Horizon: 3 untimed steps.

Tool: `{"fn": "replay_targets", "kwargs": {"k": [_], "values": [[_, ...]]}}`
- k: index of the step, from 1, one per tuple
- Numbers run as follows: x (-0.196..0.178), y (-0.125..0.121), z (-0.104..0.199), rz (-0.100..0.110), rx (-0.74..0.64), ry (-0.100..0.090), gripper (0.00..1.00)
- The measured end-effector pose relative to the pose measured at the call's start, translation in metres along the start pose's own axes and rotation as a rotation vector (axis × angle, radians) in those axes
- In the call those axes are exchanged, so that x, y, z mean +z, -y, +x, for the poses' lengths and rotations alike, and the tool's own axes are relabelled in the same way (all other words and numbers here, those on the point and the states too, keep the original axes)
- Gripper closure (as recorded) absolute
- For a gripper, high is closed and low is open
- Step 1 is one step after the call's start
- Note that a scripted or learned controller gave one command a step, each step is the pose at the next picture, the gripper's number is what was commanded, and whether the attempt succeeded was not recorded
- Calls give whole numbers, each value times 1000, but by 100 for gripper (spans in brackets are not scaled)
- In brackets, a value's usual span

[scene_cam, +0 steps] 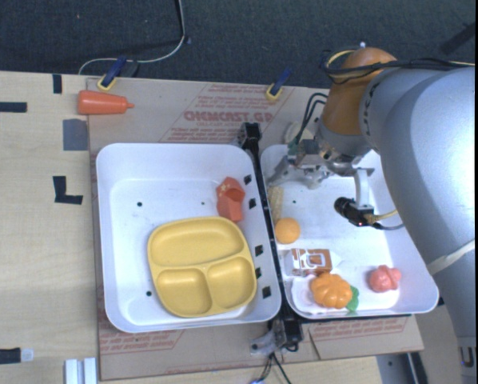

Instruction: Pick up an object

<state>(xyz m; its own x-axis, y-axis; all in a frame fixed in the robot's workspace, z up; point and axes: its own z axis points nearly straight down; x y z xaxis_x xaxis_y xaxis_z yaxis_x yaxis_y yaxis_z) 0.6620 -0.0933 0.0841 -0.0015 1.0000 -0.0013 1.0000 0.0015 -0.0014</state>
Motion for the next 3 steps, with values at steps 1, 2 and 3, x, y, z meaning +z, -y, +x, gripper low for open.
{"fn": "replay_targets", "kwargs": {"k": [1,2,3], "values": [[-105,103,51,2,-1,-3,0],[-41,96,-10,4,5,1,0],[-104,35,23,-9,-5,-1,0]]}}
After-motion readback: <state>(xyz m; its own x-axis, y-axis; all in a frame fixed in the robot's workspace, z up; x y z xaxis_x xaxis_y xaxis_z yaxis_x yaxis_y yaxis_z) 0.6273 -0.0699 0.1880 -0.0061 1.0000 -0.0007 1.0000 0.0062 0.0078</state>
